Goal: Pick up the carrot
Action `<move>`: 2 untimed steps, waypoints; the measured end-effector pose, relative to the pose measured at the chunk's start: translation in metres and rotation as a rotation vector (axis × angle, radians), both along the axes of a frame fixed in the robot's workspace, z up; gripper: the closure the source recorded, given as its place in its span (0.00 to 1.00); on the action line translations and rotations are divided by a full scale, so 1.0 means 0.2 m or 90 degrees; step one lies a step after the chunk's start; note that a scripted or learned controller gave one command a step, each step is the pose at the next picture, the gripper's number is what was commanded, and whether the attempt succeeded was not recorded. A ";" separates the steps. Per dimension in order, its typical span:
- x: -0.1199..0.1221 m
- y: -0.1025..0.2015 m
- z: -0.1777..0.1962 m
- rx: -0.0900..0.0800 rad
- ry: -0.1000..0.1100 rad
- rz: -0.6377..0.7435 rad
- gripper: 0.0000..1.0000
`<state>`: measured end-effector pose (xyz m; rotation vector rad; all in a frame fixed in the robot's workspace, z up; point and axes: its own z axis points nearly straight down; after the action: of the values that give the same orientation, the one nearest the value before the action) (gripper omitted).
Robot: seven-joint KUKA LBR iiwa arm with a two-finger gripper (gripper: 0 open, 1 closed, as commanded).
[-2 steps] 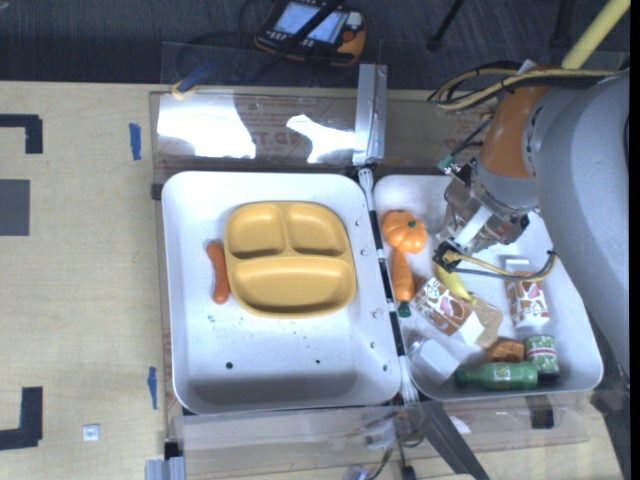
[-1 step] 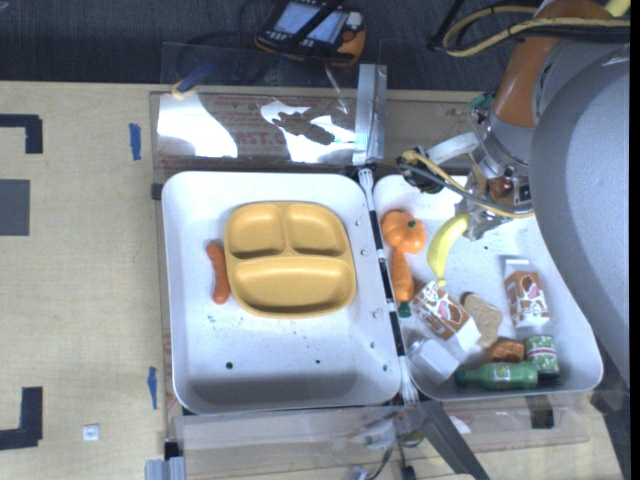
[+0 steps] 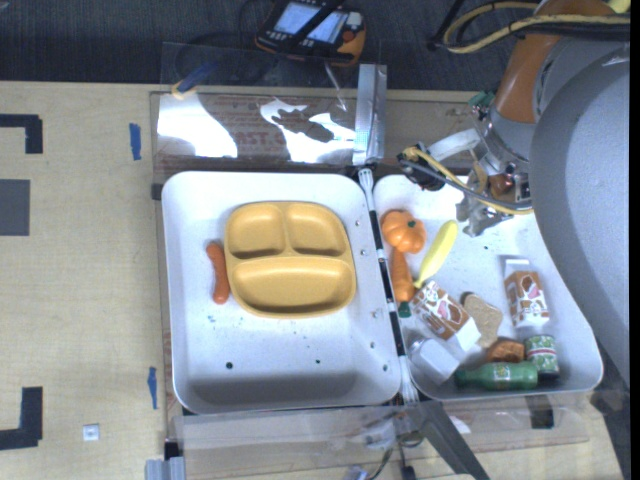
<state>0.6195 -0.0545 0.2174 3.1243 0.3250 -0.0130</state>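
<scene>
Orange and slim, the carrot [image 3: 401, 273] lies in the right bin [image 3: 570, 313], pressed along that bin's left wall with its green tip toward the near edge, just below a small orange pumpkin [image 3: 403, 230] and beside a yellow banana [image 3: 438, 252] that slants down toward it. The grey arm [image 3: 590, 158] reaches in from the right, and its pincer [image 3: 487, 190] hangs over the far part of the right bin amid cables, well apart from the carrot; how wide it stands I cannot tell, and nothing shows in its grip. Nearer the front of that bin sit a printed packet [image 3: 443, 313], a slice of toast [image 3: 485, 315], a small carton [image 3: 525, 298], a can [image 3: 541, 353] and a green bottle [image 3: 497, 374] lying on its side. In the left bin [image 3: 190, 298] a yellow divided plate [image 3: 290, 258] rests near the middle, with an orange sausage-like piece [image 3: 219, 272] just beside its left edge. Both bins sit side by side on the pale wooden desk [image 3: 75, 288].
</scene>
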 end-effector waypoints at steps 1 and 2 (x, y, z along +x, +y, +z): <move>0.06 -0.18 -0.53 0.001 -0.007 0.121 1.00; -0.03 -0.32 -0.34 0.002 -0.002 0.248 1.00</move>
<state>0.6145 -0.1181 0.1486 3.0041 0.9240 -0.0084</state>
